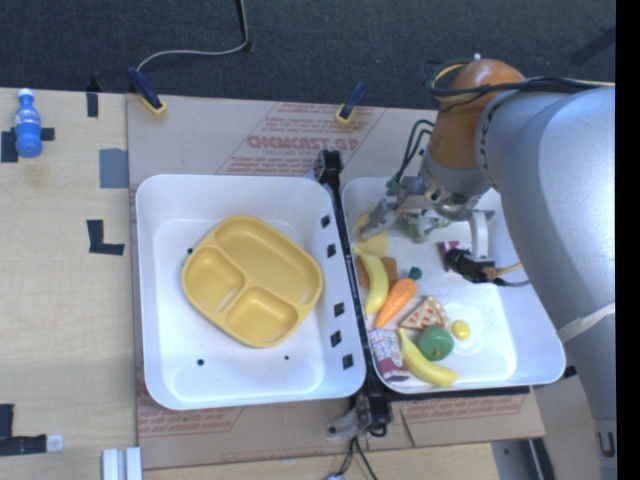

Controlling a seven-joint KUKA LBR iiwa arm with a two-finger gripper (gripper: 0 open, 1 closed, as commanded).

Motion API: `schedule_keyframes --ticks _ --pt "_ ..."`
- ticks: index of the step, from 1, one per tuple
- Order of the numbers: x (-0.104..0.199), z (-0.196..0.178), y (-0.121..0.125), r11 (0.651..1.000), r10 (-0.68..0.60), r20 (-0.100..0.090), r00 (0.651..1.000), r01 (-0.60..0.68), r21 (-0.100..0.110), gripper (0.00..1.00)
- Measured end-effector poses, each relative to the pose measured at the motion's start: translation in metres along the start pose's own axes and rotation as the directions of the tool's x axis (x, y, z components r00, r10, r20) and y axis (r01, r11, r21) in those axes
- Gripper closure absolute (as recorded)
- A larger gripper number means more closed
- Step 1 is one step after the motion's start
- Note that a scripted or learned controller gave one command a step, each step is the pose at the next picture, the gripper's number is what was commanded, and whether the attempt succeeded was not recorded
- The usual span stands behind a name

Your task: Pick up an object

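The grey arm (560,178) comes in from the right, its orange band (462,118) above the wrist, and its gripper (400,218) hangs low over the far left part of the right bin (520,338); how that gripper stands, apart or together, cannot be told from this slanted view, and nothing can be seen between its tips. The things to pick lie crowded along the left side of the right bin: a yellow banana (376,280) just below the gripper, an orange carrot (396,302) lying aslant and touching the banana's lower end, a pizza slice (425,314) beside the carrot, a green round fruit (435,343) resting against a second banana (426,364) near the front wall, a fried egg (462,330) to the right of the fruit, and a small printed packet (386,350) by the divider. A small green piece (416,272) sits apart near the middle of the bin. The left bin (165,368) holds a yellow divided tray (252,280) lying flat and turned at a slant. A blue water bottle (27,123) lies on the bench at far left, well apart from both bins
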State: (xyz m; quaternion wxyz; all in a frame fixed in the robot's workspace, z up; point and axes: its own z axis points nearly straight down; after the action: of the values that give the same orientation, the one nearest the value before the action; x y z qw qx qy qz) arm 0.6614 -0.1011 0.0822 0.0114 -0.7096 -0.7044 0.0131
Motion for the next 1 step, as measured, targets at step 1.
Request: schedule_keyframes --ticks 1 --pt "0.0000 0.0000 0.0000 1.000 0.000 0.000 1.000 0.000 0.000 0.00"
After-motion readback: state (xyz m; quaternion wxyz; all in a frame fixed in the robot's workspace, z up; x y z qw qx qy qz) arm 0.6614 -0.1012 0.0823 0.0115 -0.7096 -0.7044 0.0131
